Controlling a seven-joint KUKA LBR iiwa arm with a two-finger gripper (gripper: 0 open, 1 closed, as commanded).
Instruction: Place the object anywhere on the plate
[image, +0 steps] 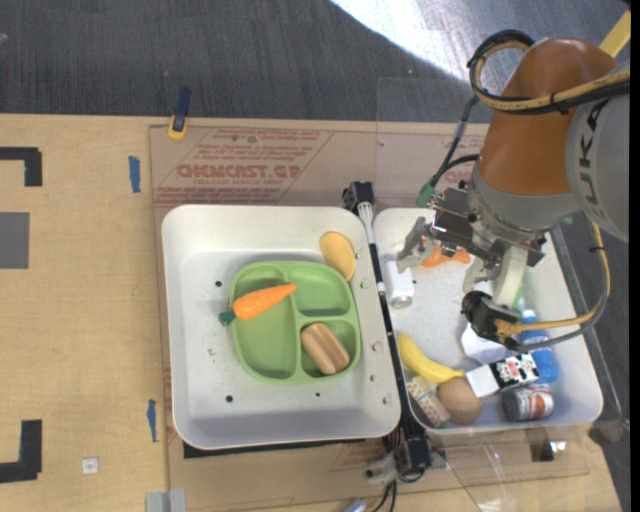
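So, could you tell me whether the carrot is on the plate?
On: the carrot lies across the green plate's large left compartment.

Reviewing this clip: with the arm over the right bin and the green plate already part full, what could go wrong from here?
1. The right white bin is crowded: yellow banana, brown potato and red-labelled can lie close together, so a grasp may catch a neighbour.
2. The green divided plate already bears an orange carrot and a tan bread roll, so a new object may land on them or roll off.
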